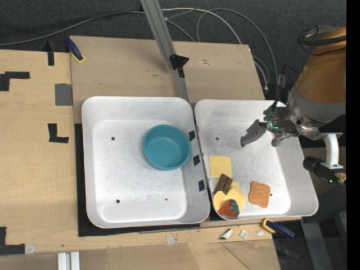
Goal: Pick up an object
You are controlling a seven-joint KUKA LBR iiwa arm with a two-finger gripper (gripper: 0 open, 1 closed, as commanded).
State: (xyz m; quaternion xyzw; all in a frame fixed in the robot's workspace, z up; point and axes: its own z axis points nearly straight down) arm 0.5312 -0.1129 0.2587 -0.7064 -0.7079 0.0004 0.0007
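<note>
Orange cracker (259, 194) — low in right bin (247, 112), below open gripper (266, 135)

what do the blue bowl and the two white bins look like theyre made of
The blue bowl looks like smooth moulded plastic: even teal colour, soft sheen, a rounded rim.

The left bin and right bin look like thin formed plastic or enamelled metal, which one is unclear: white with fine dark speckles, rounded corners, a shallow raised lip.
</note>
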